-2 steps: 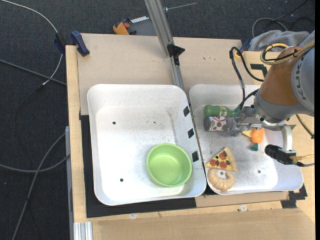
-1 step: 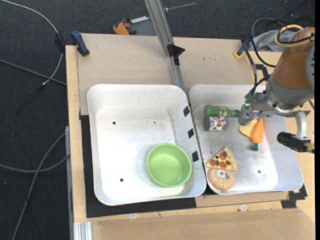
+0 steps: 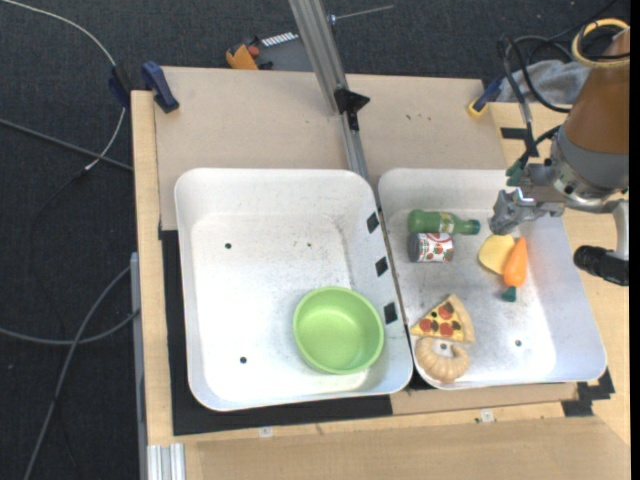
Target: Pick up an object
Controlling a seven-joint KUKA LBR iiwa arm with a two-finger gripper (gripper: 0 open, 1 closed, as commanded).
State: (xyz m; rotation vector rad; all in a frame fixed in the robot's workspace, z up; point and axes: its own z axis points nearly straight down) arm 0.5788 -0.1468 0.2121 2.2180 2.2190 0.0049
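Even, bright overhead light, soft shadows, mild glare on the white bins point(image 3: 200, 208), slightly soft focus throughout

Claw point(image 3: 508, 214) low, arm from right

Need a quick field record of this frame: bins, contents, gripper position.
left bin: green bowl, near the front right corner
right bin: green bottle, small can, yellow piece, carrot, pizza slice, doughnut
bottle and can: side by side, both lying down
carrot: overlaps the yellow piece
gripper: above the right bin's back edge, just behind the yellow piece
held object: none seen
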